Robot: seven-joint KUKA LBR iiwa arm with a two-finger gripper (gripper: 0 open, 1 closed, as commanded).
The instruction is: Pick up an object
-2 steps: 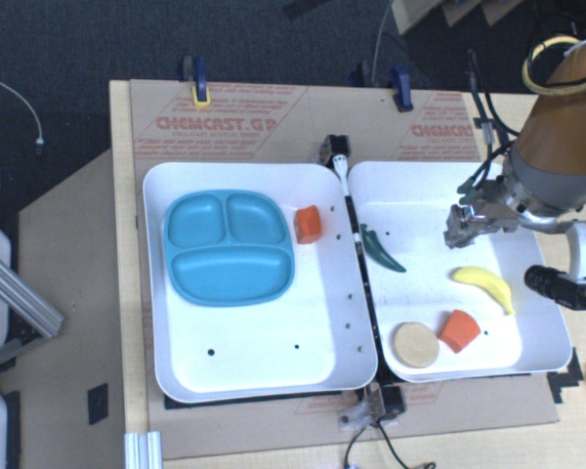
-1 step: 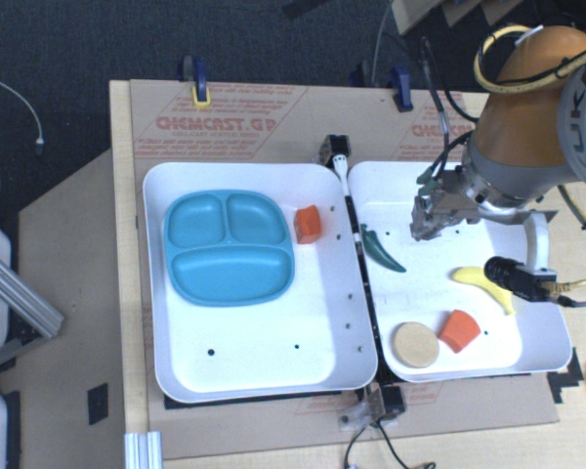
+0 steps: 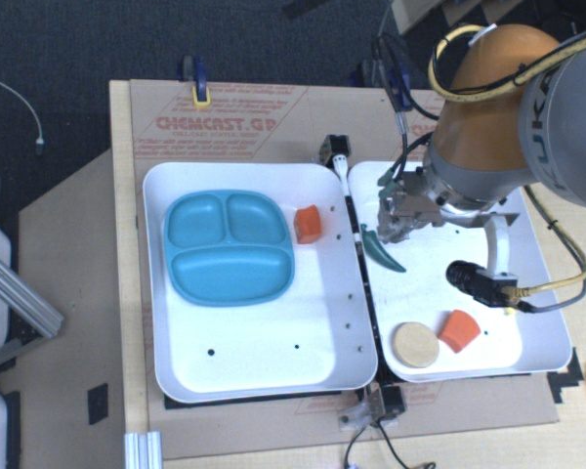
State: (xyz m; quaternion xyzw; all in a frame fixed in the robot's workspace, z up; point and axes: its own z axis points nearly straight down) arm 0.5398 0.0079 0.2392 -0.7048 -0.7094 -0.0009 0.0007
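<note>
White right bin (image 3: 527,360), arm bent low, pincer (image 3: 396,225) above green piece (image 3: 383,252)

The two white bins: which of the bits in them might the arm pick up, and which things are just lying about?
Could be picked up:
green pod-shaped piece, nearest the gripper
tan disc
orange wedge
orange block
blue divided plate

Just lying about:
blue clamp
cardboard sheet

Two glossy white plastic bins (image 3: 254,369) sit on a matt brown board (image 3: 234,115) printed in red, a smooth blue plastic divided plate (image 3: 230,247) at frame centre-left, and the arm's shiny orange band (image 3: 488,86) gleaming at upper right.
</note>
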